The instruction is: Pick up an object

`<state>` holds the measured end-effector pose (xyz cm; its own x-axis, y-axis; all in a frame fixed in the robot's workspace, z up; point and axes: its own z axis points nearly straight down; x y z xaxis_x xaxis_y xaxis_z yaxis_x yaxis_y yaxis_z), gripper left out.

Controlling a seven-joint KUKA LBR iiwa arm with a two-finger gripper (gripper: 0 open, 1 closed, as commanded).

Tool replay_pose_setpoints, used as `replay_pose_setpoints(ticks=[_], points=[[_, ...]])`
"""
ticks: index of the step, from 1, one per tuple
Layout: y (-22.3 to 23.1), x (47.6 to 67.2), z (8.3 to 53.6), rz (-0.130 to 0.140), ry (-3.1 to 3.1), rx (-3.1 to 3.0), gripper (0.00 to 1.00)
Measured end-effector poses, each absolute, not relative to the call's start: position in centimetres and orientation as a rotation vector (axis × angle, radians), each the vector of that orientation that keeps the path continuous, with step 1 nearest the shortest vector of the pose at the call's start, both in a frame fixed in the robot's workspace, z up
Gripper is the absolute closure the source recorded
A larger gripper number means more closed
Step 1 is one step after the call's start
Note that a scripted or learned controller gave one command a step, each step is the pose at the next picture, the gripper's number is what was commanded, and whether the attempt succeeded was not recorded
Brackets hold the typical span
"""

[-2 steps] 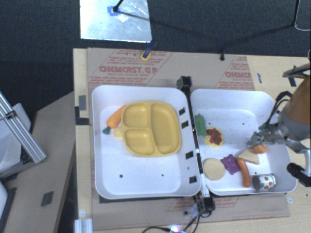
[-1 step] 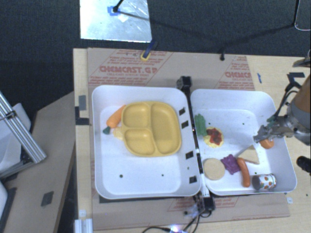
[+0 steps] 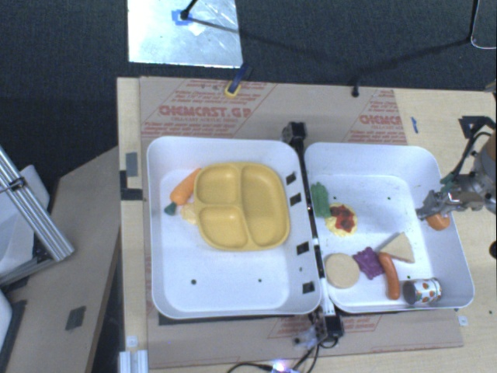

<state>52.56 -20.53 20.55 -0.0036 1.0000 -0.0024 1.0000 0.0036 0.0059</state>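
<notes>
The jaws of the grey metal two-finger gripper (image 3: 435, 207) sit at the right rim of the right shallow white bin (image 3: 373, 160), and whether they are spread or closed cannot be told from this view; a small orange rounded object (image 3: 439, 222) lies right against the lower side of the tool, but nothing shows it clamped between anything, so I would not count it as held. By that judgement the pick is not yet done: the tool is down at bin level beside a candidate, and a clear grasp and lift are left to do. Nearer the middle of that bin lie a tan wedge-shaped piece (image 3: 399, 249), an orange sausage-like toy (image 3: 391, 277), a purple lumpy toy (image 3: 368, 262), a round beige disc (image 3: 342, 271) and a small patterned can on its side (image 3: 425, 291) at the near right corner. Further left are a yellow-and-red toy (image 3: 342, 219) and a green elongated toy (image 3: 319, 199) by the bin's left wall. In the left white bin (image 3: 233, 286) a yellow divided plastic plate (image 3: 239, 206) rests with a toy orange carrot (image 3: 185, 186) touching its left edge
</notes>
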Motion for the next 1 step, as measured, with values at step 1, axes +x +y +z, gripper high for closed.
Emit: replay_pose_setpoints(ticks=[1], points=[[-20.56,52.68,22.57,0.003,2.222,2.214,1.00]])
